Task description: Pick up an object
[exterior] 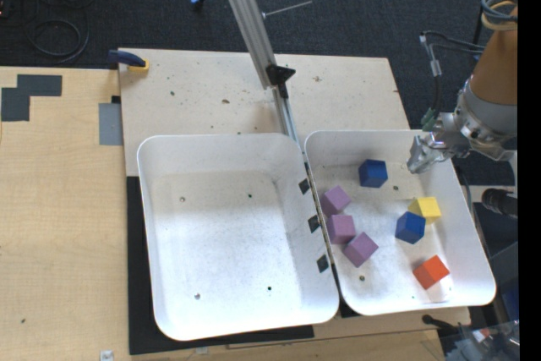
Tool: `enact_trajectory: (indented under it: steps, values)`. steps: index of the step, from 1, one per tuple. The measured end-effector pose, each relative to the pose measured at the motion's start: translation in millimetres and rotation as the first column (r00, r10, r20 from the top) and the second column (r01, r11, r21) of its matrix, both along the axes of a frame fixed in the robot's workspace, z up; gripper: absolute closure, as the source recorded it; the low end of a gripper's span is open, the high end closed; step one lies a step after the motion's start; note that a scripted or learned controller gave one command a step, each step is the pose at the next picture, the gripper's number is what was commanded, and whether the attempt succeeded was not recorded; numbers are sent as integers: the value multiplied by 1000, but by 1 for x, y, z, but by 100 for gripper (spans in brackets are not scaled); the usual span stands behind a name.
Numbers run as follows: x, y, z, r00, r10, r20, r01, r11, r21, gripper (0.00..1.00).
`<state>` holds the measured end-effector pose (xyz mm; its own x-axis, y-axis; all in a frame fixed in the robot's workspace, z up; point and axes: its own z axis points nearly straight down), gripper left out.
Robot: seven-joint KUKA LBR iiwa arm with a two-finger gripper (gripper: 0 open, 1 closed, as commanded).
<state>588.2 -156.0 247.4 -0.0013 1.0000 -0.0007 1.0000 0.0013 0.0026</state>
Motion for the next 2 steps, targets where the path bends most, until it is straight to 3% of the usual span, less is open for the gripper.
enact_trajectory:
  steps: [2]
  values:
    - [23, 106, -21, 1000, 2, -7, -2, 1000, 3, 100]
